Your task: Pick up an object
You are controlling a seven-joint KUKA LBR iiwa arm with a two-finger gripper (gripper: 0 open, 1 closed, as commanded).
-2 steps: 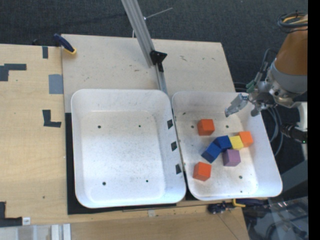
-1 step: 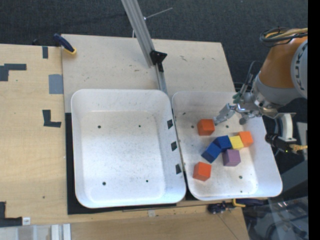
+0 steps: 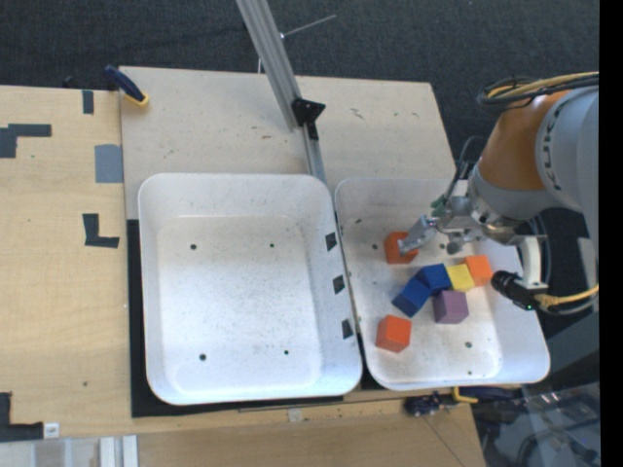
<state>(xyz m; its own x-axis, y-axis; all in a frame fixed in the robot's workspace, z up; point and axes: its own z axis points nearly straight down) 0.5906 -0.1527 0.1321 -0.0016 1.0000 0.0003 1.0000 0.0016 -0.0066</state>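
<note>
Several small blocks lie in the right bin (image 3: 506,358). An orange block (image 3: 396,249) sits toward the bin's upper left. A blue block (image 3: 421,289), a yellow block (image 3: 460,278), a small orange block (image 3: 478,268) and a purple block (image 3: 450,306) huddle together in the middle. A red-orange block (image 3: 393,333) lies alone nearer the front. My gripper (image 3: 433,243) hangs low over the bin, just right of the upper orange block and above the cluster. It is open; one finger (image 3: 415,239) reaches to that orange block's right edge. Nothing sits between the fingers.
The left bin (image 3: 156,202) stands beside the right one, separated by a raised double rim. A slanted metal bar (image 3: 275,56) crosses above the bins' back edge. The arm's grey and orange body (image 3: 540,159) and cables (image 3: 545,300) overhang the right bin's right side.
</note>
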